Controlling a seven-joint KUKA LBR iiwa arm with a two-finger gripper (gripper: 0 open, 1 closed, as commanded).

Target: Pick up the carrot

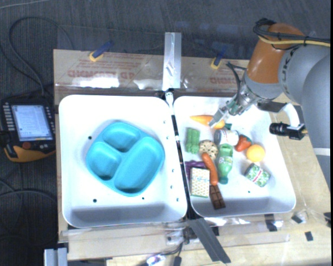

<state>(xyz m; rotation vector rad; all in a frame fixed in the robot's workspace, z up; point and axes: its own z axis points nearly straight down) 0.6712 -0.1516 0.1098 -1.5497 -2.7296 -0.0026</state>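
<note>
The carrot is a small orange cone lying on its side near the back left of the right bin, with its tip pointing left. My gripper comes down from the grey arm with the orange band and sits right at the carrot's thick right end, touching or nearly touching it. The view is too small there to tell whether the carrot is gripped.
Crowded in front of the carrot are a green block, a round biscuit, an orange-red stick, a green bottle, a tomato, a yellow fruit and a small can. The left bin holds a blue divided tray.
</note>
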